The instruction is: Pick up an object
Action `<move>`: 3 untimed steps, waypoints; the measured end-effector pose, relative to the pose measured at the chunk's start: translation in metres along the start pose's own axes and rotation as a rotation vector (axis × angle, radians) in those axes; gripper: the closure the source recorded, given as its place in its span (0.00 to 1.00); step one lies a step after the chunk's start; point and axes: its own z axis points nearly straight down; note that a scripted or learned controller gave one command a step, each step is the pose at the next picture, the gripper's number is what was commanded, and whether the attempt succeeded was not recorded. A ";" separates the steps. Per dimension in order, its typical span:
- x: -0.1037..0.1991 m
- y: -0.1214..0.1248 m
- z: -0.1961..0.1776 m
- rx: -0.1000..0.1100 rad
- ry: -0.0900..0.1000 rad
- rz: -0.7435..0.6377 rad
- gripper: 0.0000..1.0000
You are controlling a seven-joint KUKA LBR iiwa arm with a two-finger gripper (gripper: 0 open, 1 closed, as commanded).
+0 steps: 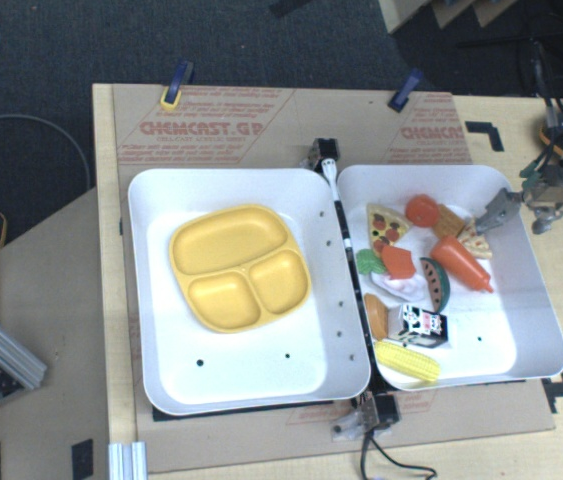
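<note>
Bins are sitting side by side: the left shallow white bin [151,298] is holding a yellow three-compartment plastic plate [238,265], the right white bin [531,298] toy food. At its three o'clock rim the grey gripper [551,196] is hovering, closure impossible to judge, an orange plastic carrot [464,265] lying toward nine o'clock.

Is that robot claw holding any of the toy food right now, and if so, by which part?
It cannot be told. The gripper sits at the right bin's far edge, near the carrot, but nothing clearly shows in its hold.
</note>
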 end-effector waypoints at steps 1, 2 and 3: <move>0.001 0.003 -0.009 -0.014 -0.004 -0.004 0.00; 0.002 0.003 0.054 -0.010 -0.002 -0.004 0.00; 0.000 0.000 0.116 -0.008 0.001 -0.005 0.00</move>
